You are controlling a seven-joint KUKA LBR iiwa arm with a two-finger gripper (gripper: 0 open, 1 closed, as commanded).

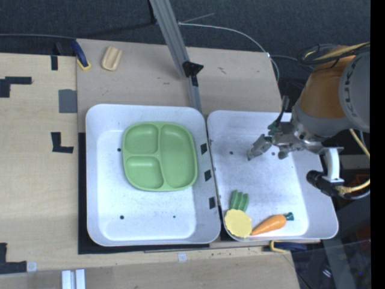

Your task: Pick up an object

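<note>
1. Camera view: gripper (269, 149) hangs over the right bin (252, 125), upper middle, fingers spread apart, nothing between them.
2. Orange carrot (270, 223) lies at that bin's front edge, well apart from the gripper.
3. Yellow-and-green corn toy (238, 217) sits just left of the carrot, touching it.
4. Green divided plate (160, 156) lies in the left bin (102, 221).
</note>
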